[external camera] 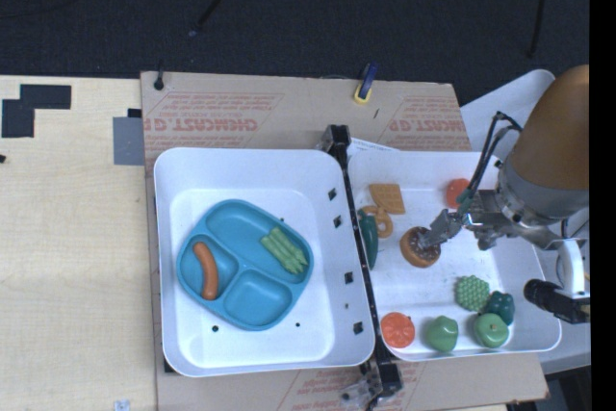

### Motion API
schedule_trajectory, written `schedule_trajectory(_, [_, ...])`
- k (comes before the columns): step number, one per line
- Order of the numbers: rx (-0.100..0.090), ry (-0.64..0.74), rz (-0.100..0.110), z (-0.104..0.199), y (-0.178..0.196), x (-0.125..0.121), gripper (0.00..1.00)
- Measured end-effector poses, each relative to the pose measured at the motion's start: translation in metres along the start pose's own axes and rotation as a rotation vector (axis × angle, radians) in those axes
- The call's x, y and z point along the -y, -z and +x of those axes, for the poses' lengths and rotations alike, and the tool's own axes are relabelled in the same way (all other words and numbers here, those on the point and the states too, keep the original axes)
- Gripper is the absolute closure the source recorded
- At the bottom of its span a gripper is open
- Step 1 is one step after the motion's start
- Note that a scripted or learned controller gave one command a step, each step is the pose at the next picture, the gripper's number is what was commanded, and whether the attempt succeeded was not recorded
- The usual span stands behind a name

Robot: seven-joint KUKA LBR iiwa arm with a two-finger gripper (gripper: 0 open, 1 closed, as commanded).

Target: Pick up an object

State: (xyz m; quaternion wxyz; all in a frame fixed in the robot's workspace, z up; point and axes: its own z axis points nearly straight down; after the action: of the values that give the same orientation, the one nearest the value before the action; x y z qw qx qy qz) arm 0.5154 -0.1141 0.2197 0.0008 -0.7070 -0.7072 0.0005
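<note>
Fingers (430,240) pinch a brown donut (420,248), with pretzel (377,222) and cracker (387,197) close beside.

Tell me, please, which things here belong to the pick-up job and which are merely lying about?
Job: gripper; brown toy at its tip.

Lying about: cracker, pretzel, orange fruit, two green apples, bumpy green toy, blue tray with sausage and beans.
</note>
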Motion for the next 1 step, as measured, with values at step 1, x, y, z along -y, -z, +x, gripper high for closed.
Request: schedule_trajectory(1, [-0.002,0.0,0.006,-0.0057,-0.0495,0.0071,0.0])
